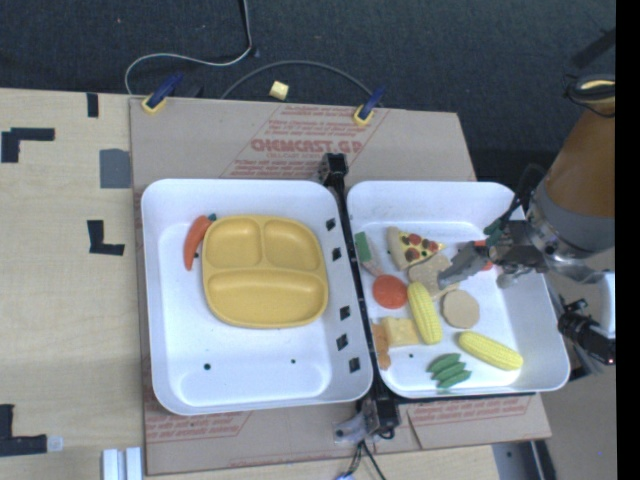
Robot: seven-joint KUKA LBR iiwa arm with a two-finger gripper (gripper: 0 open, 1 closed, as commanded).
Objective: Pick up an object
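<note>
Nearest the camera, in the right bin [553,368], lie green pea pods [449,370] and a yellow corn cob [490,350] by the front wall. Just behind them sit a pale cheese wedge [400,331], a second corn cob [424,312] standing lengthwise, and a tan round cookie [461,309]. A red tomato [390,290] lies left of that cob. Further back, a pizza slice [414,247] rests near the bin's middle. The gripper [462,265] hangs low over the bin, just right of the pizza slice and above the cookie; whether its fingers are spread or closed cannot be told. In the left bin [160,268] a yellow divided plate [265,271] sits with an orange carrot [195,240] at its left edge.
</note>
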